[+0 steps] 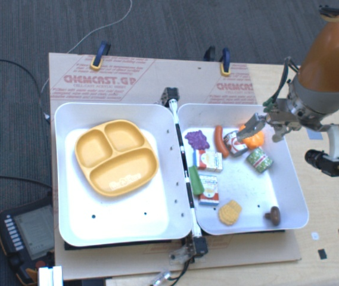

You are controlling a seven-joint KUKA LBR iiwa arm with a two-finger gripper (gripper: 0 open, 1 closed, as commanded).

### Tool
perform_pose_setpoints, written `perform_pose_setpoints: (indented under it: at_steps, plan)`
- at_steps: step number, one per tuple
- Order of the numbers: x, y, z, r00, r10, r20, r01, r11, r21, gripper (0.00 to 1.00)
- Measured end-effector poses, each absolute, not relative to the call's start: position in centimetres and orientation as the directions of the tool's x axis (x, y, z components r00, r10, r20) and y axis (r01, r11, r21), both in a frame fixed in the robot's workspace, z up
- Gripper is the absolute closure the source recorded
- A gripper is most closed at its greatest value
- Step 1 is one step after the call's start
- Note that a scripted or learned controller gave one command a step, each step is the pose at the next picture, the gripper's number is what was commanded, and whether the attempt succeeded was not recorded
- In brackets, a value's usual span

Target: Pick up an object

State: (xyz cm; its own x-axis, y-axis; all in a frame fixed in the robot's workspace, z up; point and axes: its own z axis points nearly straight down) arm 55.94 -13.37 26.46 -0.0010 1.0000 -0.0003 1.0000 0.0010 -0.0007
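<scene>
Hovering at two o'clock over the right white bin [288, 180], the two-finger gripper [266, 126] is spread open, unladen, for reaching the orange round toy fruit [254, 139]

2 bins [68, 159], 1 plate [117, 157], 2 cartons [210, 161].

Dark grey carpet floor [175, 16] all round. Light wooden bench board [157, 76] on top, red "CHEMCAST GP" print along the far edge, held by two blue-and-yellow clamps [100, 53] there. Thin white cable [106, 24] snaking across carpet toward the board's far left corner. Black cables [2, 109] looping at left. Handheld pendant with screen [31, 231], probably a teach pendant, lying bottom left. Even, soft light, no hard shadows.
</scene>
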Motion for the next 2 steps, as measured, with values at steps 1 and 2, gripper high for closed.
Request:
perform_pose_setpoints:
  at_steps: [1, 2]
  plan:
    - [62.3, -11.8, 14.7, -0.001, 1.0, 0.0, 1.0, 0.001, -0.004, 0.0]
    - [60.7, -11.0, 11.6, -0.001, 1.0, 0.0, 1.0, 0.001, 0.002, 0.0]
